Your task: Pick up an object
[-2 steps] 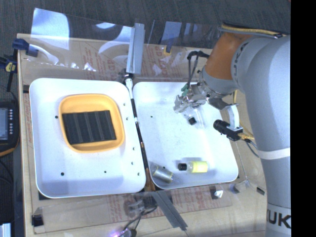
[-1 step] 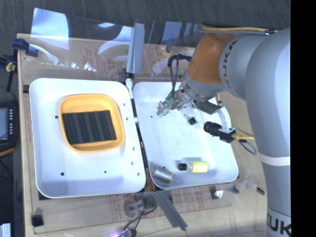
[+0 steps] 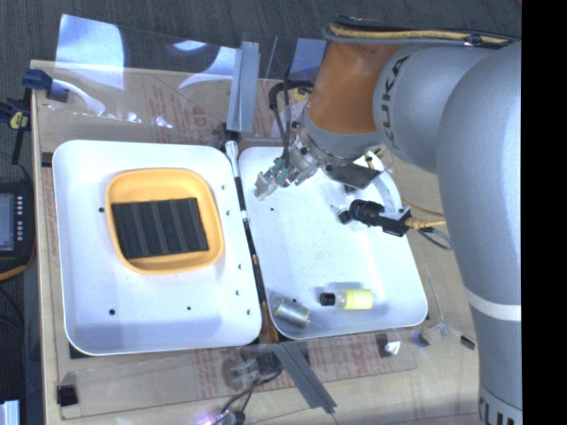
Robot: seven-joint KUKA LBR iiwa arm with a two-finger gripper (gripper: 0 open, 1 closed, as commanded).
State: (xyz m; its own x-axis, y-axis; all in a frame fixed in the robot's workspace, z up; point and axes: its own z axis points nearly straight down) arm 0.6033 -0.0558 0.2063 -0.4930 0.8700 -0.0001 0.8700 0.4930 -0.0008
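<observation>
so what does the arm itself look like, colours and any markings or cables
A thick rounded grey metal arm with a wide orange band above the wrist and part of raised KUKA lettering next to it. A tan cable runs along its top edge. The small metallic claw sits at the tip, with thin dark wires around the wrist.

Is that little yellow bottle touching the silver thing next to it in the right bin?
Apart. The camera view shows bare white bin floor between the yellow bottle and the silver object near the right bin's front edge.
</observation>
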